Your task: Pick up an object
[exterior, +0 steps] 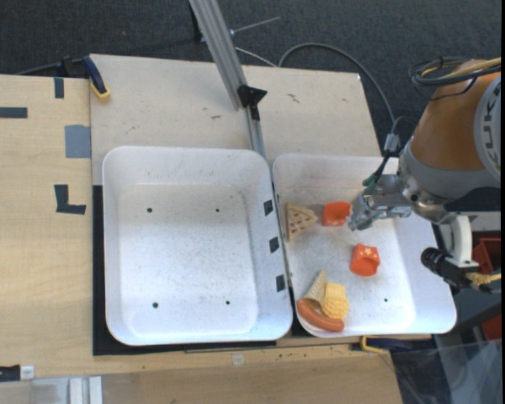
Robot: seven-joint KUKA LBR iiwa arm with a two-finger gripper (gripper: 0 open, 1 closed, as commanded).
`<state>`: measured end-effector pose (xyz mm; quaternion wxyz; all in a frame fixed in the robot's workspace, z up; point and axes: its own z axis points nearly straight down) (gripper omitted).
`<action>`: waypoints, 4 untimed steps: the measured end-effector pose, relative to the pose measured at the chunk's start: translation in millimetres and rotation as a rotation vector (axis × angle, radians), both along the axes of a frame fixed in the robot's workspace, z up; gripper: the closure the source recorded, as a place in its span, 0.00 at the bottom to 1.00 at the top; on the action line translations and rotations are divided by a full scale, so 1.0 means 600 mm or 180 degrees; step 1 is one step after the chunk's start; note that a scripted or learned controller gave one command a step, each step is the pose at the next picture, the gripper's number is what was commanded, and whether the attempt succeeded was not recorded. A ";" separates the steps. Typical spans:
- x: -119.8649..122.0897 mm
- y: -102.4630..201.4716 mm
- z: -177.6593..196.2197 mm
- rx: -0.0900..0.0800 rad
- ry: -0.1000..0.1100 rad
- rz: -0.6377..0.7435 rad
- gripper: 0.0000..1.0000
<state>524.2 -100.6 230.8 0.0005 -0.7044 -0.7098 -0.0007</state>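
Note:
The right bin (421, 305) holds several toy foods. A tan waffle-patterned wedge (300, 220) lies at its left side. An orange block (336, 214) sits just right of the wedge. A red-orange pepper-like piece (364, 260) rests near the bin's middle. At the front lie a yellow corn-like piece (331, 296) and a red sausage (319, 316). My gripper (361, 218) hangs over the right bin, right beside the orange block, its tip touching or nearly touching the block's right edge.
The left bin (122, 225) stands beside the right one, with black clips along the shared wall. A slanted metal pole (221, 40) crosses above the bins' back edge. A cable loops behind the right bin. Wooden bench lies left.

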 end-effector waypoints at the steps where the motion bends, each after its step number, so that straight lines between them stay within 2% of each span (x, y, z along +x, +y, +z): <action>1: 0.016 0.087 -0.007 -0.0002 0.0008 -0.0002 1.00; 3: 0.102 0.233 0.000 -0.0001 0.0005 -0.0006 1.00; 4: 0.138 0.324 0.014 0.0001 0.0001 0.0000 1.00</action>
